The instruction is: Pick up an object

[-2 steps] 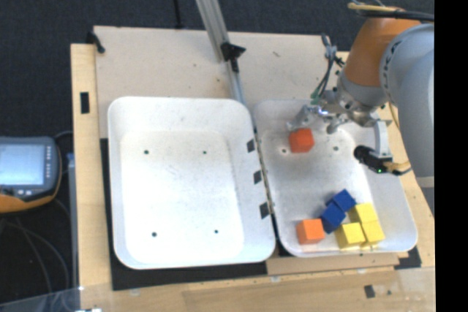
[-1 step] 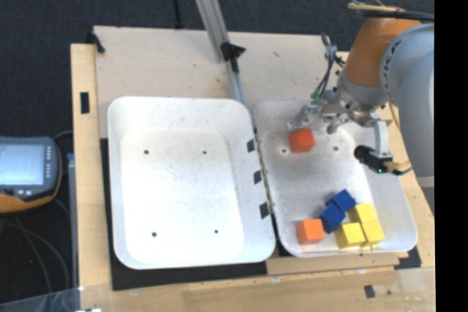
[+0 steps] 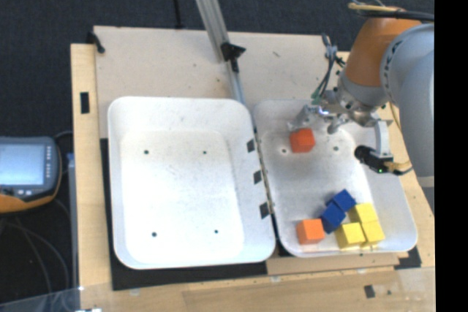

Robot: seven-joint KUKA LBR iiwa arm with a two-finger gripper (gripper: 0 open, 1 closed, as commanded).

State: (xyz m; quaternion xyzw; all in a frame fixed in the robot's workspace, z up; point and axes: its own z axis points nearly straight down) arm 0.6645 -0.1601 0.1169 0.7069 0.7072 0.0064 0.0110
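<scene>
Look at the right bin (image 3: 380, 190). Your tool (image 3: 322, 117) hangs over the far end of it, up near the back rim. Just below the tool, a little to its left as you see it, sits one orange block (image 3: 302, 140). It lies alone on the white floor of the bin, well apart from the other blocks.

That block is the thing nearest your tool, so I think it is the one to go for. It is a small cube, so it has no long side to line up with. The tool looks like it needs to shift a bit left and toward the near side, then go straight down.

I cannot tell how far apart the tool's parts stand, because they are small and blurry from this high up. I see nothing gripped in it; the orange block seems to rest on the bin floor.

At the near end of the same bin lies a pile: another orange block (image 3: 311, 230), blue blocks (image 3: 337, 208) and yellow blocks (image 3: 361, 226), touching each other. Those would be harder to grab alone.
</scene>
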